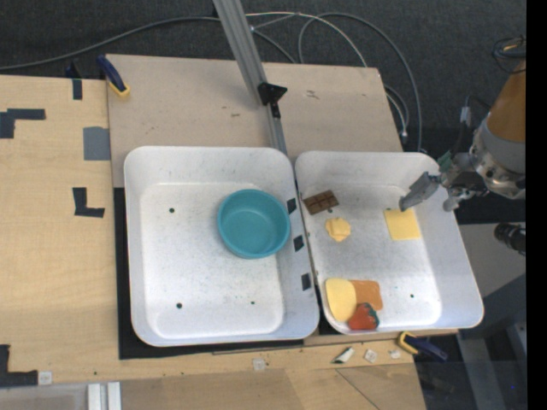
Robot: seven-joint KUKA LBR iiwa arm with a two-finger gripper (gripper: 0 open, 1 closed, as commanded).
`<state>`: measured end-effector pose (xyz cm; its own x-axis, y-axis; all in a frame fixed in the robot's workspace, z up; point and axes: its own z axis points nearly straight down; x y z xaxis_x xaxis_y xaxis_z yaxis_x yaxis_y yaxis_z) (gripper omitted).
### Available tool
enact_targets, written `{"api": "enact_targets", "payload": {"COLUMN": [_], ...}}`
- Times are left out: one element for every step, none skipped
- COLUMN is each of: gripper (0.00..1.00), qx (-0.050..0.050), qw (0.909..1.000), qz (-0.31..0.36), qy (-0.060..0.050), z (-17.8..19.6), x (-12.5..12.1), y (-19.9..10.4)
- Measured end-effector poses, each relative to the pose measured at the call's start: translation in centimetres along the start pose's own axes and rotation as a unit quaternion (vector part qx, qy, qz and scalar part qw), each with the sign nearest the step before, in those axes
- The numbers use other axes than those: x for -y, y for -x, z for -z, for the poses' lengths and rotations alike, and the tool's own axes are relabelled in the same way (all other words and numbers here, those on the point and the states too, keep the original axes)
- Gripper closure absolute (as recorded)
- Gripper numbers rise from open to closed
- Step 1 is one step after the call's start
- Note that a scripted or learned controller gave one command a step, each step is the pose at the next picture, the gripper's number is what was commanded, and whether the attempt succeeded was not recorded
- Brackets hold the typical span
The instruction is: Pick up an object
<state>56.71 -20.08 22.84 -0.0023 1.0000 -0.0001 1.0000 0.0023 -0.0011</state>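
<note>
My gripper (428,200) hangs over the right bin's (457,263) far right side, open, with nothing between its fingers. One grey finger (416,192) points down-left, just above a flat yellow square (402,225). Further left in that bin lie a small yellow lump (338,229) and a brown ridged block (320,202). At the bin's near edge a pale yellow piece (339,298), an orange piece (368,293) and a red piece (363,317) sit bunched together. A teal bowl (253,222) stands upright in the left bin (171,314).
A grey slanted pole (248,49) rises behind the seam between the bins. Cables (367,32) loop on the dark floor beyond the board. Blue-and-yellow clamps grip the board at the far left (113,75) and near right (416,345).
</note>
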Motion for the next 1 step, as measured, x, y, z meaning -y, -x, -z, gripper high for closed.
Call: {"api": "enact_targets", "payload": {"gripper": [0.00], "qx": [0.000], "qw": [1.0000], "qz": [0.000], "qy": [0.000], "z": [0.00], "x": [0.00], "y": [0.00]}}
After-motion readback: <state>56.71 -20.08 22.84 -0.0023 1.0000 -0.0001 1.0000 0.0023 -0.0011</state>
